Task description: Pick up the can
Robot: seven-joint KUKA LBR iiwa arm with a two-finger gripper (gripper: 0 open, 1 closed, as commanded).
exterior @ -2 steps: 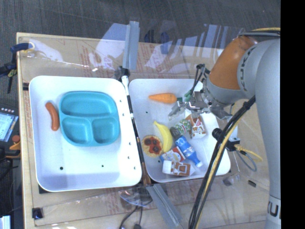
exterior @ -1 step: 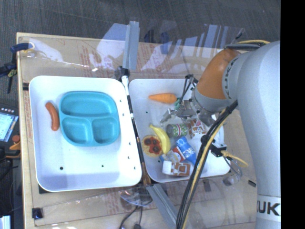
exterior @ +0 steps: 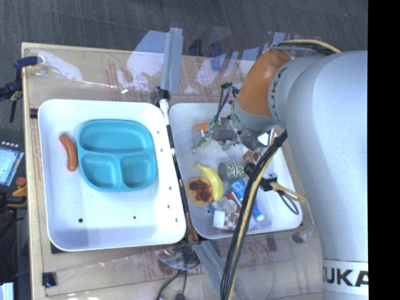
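Note:
The can (exterior: 232, 170), green and white, lies on its side in the middle of the right bin (exterior: 181, 120), between a yellow banana (exterior: 211, 179) and the arm's cables. My gripper (exterior: 211, 141) hangs over the bin's far half, just above and left of the can and apart from it. Its fingers are open with nothing between them. A small orange piece (exterior: 201, 127) sits right beside the gripper's far side.
Near the can lie a pizza-slice toy (exterior: 199, 190), a blue packet (exterior: 240, 188) and a small white box (exterior: 220, 218). Black cables (exterior: 250, 192) cross the right bin. The left bin (exterior: 94, 230) holds a blue divided plate (exterior: 117, 154) and a sausage (exterior: 69, 152).

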